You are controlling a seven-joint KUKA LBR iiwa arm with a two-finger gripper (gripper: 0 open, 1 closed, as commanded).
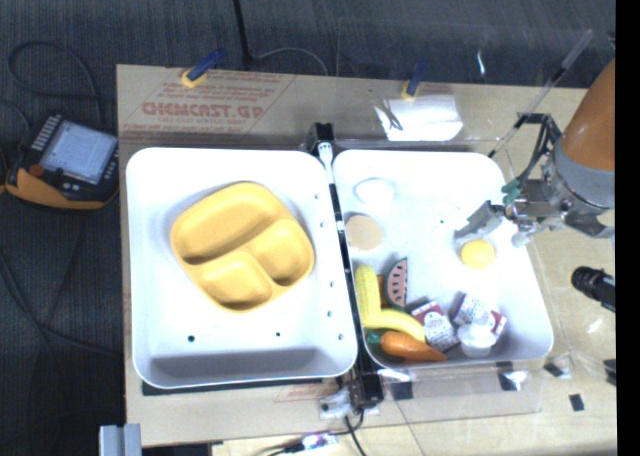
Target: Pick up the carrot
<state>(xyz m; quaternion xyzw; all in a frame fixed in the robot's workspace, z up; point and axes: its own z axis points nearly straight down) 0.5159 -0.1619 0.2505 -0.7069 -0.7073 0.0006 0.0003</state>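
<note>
Carrot (pixel 411 346) sits half-tucked under the banana (pixel 392 321) at the right bin's (pixel 425 172) near edge; gripper (pixel 495 226) hangs spread apart, far-right over bare floor.

Arm (pixel 600 134) cut off by right edge; carrot (pixel 412 347) partly hidden.

light: bright, even overhead | glare: I see white bins (pixel 240 364) blown out, little surface detail | shadows: soft, faint | focus: mildly soft overall, compression noise on dark carpet (pixel 60 24)
</note>
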